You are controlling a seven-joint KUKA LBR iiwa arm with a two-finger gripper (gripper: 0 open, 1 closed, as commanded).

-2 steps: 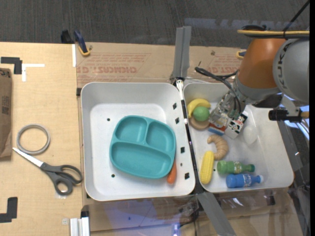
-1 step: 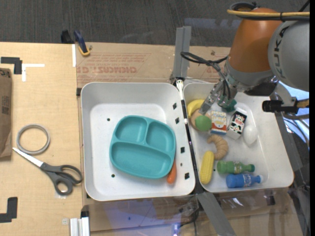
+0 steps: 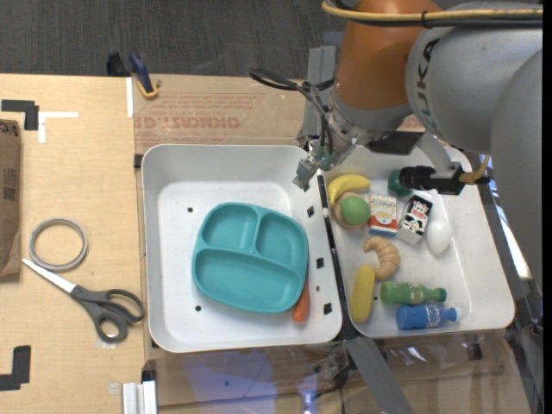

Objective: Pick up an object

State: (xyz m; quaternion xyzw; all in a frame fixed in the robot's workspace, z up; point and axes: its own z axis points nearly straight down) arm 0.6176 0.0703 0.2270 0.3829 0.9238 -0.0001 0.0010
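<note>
End effector hangs at the upper end of the divide between the two bins, just up and left of the banana; too small and shadowed to say released or clenched, and nothing visibly caught in it. Reads as the approach step, no object lifted yet. Sits nearest the banana and the green apple in the upper left corner of the right bin. Calls next for a short shift to the right and down over one of those, then a descent and a firm close. Banana looks yellow, curved, lying flat and touching the apple below it, so a crowded grasp is likely. Apple looks round and smooth, probably prone to slipping. Further out: milk carton, croissant, corn cob, green bottle, blue bottle. Left bin carries a teal divided plate with a carrot at its lower right edge. Off on the tabletop, scissors and a tape roll.
</note>
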